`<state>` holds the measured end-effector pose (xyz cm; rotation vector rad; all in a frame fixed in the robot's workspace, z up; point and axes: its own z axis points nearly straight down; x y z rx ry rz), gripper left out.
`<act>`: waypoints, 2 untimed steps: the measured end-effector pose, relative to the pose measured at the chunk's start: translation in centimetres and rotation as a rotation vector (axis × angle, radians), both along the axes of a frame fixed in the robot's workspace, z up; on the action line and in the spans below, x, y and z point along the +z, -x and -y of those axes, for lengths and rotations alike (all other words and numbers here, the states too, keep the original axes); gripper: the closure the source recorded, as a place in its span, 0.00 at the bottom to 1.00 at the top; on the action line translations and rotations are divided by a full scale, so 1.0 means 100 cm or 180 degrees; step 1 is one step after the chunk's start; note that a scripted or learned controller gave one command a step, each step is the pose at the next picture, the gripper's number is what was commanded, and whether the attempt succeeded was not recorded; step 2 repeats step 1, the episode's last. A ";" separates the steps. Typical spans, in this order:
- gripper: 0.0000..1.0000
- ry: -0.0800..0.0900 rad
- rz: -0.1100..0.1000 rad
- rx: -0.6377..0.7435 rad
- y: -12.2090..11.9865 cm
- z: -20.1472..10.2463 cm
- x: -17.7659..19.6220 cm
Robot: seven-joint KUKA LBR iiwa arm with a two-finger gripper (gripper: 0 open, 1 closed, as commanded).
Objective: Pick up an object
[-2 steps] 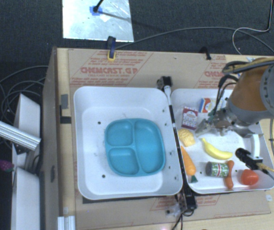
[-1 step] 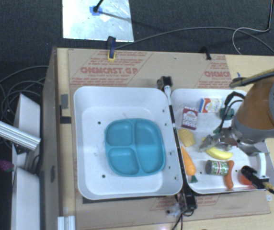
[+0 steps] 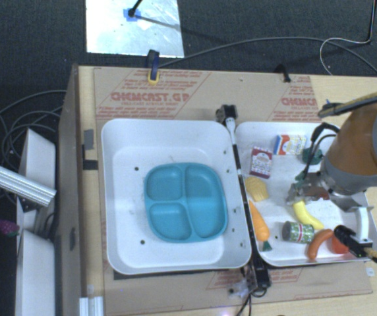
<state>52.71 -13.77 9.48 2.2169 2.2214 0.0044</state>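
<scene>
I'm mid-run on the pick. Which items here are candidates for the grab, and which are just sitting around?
Candidates, right bin:
banana, just under the gripper
carrot
green can
red-and-white carton
small box
yellow piece
orange-red item

Just lying about:
blue divided tray in the left bin
cardboard sheet

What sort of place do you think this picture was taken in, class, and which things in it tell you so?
Probably a robotics lab test bench. A robot arm reaches over two white bins, toy food such as a banana and carrot lies in one, and loose cables trail across the floor.
</scene>
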 end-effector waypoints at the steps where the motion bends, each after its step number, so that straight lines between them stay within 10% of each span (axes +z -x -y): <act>1: 1.00 -0.0002 0.0004 0.0008 -0.022 -0.066 0.124; 2: 1.00 -0.0002 0.0004 0.0008 -0.022 -0.066 0.124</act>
